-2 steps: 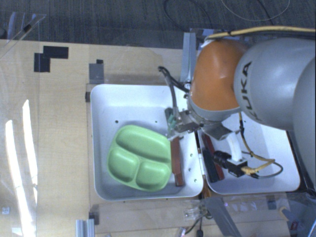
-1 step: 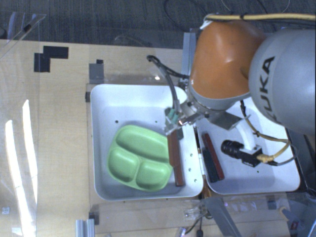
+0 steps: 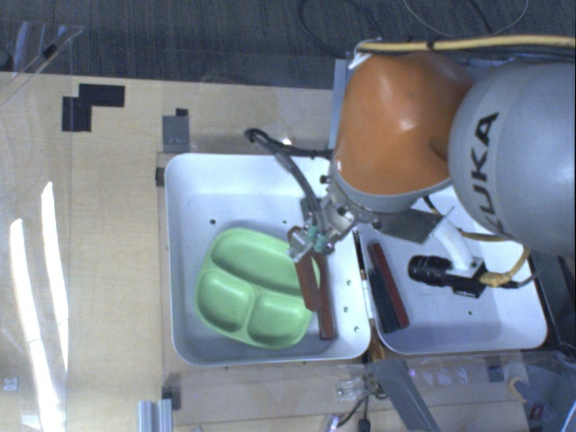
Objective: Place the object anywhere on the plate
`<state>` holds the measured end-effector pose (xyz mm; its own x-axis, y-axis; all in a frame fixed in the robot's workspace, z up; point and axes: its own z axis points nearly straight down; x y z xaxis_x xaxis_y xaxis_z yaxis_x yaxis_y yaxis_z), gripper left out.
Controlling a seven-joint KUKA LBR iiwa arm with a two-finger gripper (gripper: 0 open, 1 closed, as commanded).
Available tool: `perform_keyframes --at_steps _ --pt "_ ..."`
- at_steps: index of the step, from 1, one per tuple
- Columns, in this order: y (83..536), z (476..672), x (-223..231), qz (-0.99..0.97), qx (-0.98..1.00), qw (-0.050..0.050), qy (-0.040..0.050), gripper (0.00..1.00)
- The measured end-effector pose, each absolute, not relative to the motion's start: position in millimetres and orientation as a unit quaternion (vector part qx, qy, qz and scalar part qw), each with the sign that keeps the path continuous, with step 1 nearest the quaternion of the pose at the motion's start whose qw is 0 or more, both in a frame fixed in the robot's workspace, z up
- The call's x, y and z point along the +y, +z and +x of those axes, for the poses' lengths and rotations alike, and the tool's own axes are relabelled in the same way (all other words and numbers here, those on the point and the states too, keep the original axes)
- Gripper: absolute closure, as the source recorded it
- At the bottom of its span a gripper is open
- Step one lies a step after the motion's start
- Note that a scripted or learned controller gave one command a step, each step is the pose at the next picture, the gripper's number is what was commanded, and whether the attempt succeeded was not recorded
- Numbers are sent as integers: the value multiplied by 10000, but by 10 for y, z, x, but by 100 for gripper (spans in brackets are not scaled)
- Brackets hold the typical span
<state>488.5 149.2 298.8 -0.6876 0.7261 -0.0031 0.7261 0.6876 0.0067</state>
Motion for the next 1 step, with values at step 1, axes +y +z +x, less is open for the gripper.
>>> perform_keyframes --at_steps 1 --pt "2989 4886 1491 3954 9185 29 25 0"
